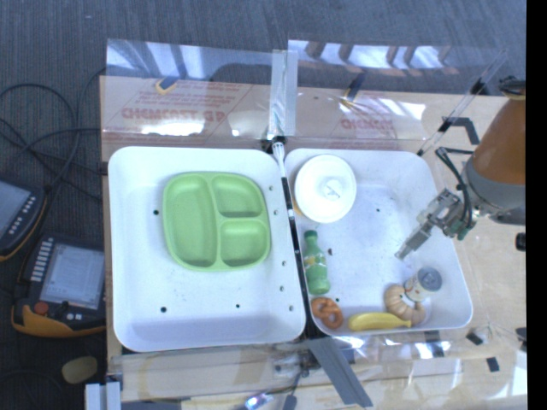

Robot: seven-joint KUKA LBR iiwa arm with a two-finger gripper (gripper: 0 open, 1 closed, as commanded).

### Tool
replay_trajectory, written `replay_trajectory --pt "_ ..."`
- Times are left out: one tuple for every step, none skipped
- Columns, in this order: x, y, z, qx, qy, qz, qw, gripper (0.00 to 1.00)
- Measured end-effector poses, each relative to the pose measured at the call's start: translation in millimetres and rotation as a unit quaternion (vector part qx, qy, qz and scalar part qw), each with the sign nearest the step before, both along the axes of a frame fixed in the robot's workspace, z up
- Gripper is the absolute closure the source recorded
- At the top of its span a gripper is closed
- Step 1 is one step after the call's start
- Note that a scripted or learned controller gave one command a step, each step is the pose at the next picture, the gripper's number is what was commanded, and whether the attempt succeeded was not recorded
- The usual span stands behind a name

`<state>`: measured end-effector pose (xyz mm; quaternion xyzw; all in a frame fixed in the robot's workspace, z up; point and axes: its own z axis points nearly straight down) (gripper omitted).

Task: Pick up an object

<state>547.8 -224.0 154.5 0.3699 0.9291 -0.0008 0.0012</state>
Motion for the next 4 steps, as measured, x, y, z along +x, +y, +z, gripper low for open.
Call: replay_trajectory --pt "-62 0 -26 0.0005 0.001 -0.007 1.0 0.0" --pt "-59 39 -65 -0.0005 -0.004 -0.116 0.9932 0.0" --pt "35 77 -65 -0.0007 -0.007 -0.044 0.999 0.0" --pt "13 7 -62 0.0012 -0.002 -0.154 0.9881 0.0"
